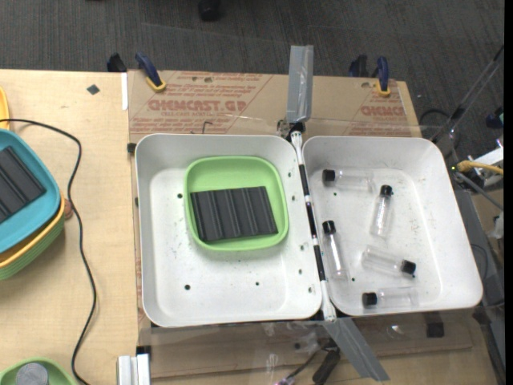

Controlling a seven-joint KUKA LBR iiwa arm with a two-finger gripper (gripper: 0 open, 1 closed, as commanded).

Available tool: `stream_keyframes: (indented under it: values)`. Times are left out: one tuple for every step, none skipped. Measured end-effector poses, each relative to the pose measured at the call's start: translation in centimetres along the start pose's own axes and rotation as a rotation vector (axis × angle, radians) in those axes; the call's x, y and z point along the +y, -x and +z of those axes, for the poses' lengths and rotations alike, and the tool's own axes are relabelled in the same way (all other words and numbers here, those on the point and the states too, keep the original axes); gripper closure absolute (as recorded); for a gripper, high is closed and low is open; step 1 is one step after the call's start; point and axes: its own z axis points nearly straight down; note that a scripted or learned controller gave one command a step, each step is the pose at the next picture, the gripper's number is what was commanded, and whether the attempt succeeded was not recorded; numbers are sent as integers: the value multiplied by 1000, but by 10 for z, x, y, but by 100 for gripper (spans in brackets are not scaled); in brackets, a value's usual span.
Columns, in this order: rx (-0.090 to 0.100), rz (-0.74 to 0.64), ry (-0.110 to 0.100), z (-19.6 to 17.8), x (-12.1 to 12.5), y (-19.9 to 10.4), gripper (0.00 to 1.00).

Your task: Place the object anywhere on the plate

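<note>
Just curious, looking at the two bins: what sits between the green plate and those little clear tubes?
In the camera view, only bare white floor of the left bin, then the two bins' meeting rims, separate the green plate from the nearest tube.

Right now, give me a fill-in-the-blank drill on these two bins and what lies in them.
1. The green plate sits in the ____ bin as the camera sees it.
2. The clear vials lying in the right bin have caps coloured ____.
3. The ribbed dark insert lies ____ the green plate.
4. The number of vials resting on the plate is ____.

Missing words: left; black; on; zero
</note>
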Motion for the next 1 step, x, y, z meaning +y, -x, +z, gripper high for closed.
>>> stream_keyframes:
  values:
    - [-1, 0, -1, 12, 3, 5, 0]
